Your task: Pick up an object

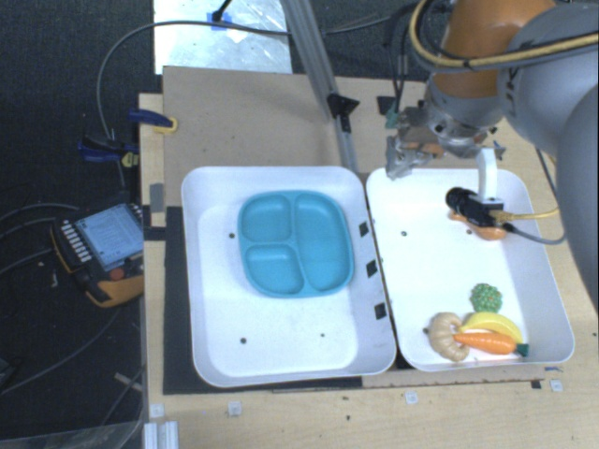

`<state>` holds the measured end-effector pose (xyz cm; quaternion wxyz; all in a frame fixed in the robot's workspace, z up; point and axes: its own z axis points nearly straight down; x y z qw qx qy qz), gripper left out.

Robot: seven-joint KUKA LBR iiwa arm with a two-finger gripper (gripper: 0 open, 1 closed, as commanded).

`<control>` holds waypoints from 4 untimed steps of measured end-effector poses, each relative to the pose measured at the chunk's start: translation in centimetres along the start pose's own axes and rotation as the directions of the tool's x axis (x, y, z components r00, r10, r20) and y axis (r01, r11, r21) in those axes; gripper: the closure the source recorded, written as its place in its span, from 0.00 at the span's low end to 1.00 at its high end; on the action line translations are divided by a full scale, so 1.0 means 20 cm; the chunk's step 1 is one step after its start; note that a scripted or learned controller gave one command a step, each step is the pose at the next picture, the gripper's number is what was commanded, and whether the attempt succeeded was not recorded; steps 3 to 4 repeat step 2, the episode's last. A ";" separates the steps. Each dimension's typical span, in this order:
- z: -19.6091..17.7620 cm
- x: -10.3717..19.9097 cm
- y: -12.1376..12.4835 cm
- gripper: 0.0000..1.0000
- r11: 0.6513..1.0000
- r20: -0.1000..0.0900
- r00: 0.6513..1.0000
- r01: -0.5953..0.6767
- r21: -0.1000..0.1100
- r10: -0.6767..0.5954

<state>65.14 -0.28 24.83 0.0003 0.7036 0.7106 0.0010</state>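
My gripper (404, 160) hangs over the far left corner of the right bin (421, 279), with nothing seen in it. In that bin's near right corner lies a cluster of toy food: a green broccoli (485, 297), a yellow banana (496, 325), an orange carrot (485, 342) and a tan lumpy piece (447, 335), all touching or nearly so. A small orange thing (489, 232) lies near the bin's far right side, partly hidden. The gripper is well away from the cluster.
The left bin (215, 325) holds a blue divided plate (295, 241) toward its far side. A grey pole (314, 54) slants down to the gap between the bins at the back. Cables and a small device (103, 246) lie left of the bench.
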 end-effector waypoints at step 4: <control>0.08 0.51 -0.07 1.00 1.000 0.001 1.000 -0.003 0.001 0.003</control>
